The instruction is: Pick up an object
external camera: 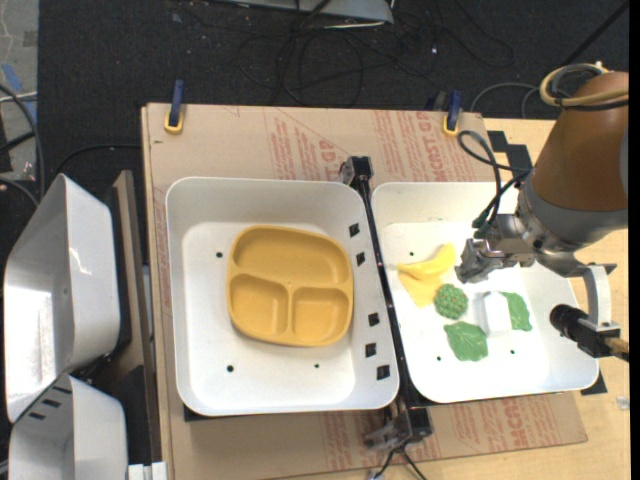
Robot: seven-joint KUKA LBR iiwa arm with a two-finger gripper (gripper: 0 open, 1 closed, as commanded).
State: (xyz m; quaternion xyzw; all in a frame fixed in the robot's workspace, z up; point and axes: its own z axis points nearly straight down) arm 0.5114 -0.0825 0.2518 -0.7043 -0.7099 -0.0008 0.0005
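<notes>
Lying in the right bin (560,368), the banana (428,267) is touching the broccoli (451,301); the gripper (478,264) is hovering just beside it, grip state indiscernible. Crowding is risking a glancing, failed pick.

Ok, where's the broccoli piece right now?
The broccoli piece lies in the right bin in the camera view, just below the yellow banana and above a flat green leaf, with the gripper up and to its right.
</notes>
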